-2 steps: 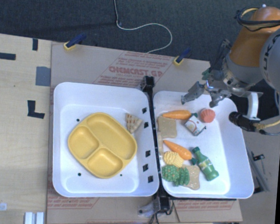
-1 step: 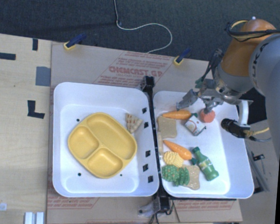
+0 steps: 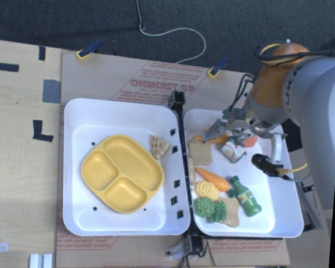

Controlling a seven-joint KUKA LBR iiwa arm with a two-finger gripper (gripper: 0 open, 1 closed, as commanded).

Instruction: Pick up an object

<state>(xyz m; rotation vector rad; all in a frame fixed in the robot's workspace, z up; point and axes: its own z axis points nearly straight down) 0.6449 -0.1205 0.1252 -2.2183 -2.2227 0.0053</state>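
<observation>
My gripper point(image 3: 229, 127) hangs over the far part of the right bin point(image 3: 276, 227), and I cannot tell how it stands: my own wrist and the orange band point(image 3: 271, 81) above it cover most of it, and what shows is a dark tangle of metal. An orange scrap point(image 3: 216, 139) pokes out just beneath it, partly hidden, and I cannot say whether I touch it. Just beside that lies a small white and red block point(image 3: 235, 150), too blurred to name. A black stub point(image 3: 264, 163) with a yellow cable juts over the bin's right side.

Nearer the front of this bin the things crowd together: a beige slice point(image 3: 200, 154) by the left wall, a carrot point(image 3: 212, 176) lying slantwise, a corn cob point(image 3: 206, 190) touching it, a green bottle point(image 3: 245, 197) tilted on its side, a broccoli piece point(image 3: 206, 208) and a tan slab point(image 3: 230, 215) half under it.

In the left bin point(image 3: 72, 151), well apart from me, a yellow divided tray point(image 3: 123, 173) lies flat, with a small pale shell-like thing point(image 3: 159, 146) at its far corner. My grey arm fills the right edge and hides the bin's far right corner. A white cable point(image 3: 170, 34) loops across the dark floor beyond the cardboard.
</observation>
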